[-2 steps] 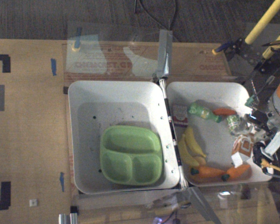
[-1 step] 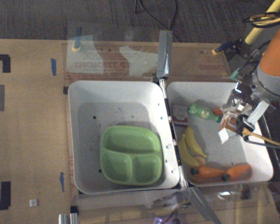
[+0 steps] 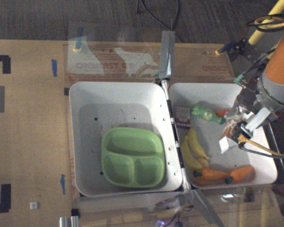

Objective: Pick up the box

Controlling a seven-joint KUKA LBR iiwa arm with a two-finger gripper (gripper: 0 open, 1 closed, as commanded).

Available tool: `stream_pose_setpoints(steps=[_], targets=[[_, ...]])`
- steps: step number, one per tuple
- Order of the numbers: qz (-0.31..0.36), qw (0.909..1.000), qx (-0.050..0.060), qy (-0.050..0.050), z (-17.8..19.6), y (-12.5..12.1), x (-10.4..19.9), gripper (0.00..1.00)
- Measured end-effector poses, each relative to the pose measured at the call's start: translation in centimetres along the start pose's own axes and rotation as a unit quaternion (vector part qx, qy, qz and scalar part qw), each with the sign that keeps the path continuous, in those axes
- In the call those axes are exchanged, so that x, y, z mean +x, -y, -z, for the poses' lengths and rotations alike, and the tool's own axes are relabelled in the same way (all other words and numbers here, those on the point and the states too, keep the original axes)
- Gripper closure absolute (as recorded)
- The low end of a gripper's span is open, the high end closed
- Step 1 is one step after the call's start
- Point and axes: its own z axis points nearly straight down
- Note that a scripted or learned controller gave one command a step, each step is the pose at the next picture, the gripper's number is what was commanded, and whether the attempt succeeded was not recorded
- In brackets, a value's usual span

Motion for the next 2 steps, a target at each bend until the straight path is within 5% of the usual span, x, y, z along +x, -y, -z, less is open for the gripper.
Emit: stream_pose_setpoints(steps=[1,2], targets=[[0.011,0.9999,0.0,0.0,-2.3,3.26,-0.05,1.0],[0.01,1.0,0.001,0.001,-1.39,3.18,-0.13,1.0]])
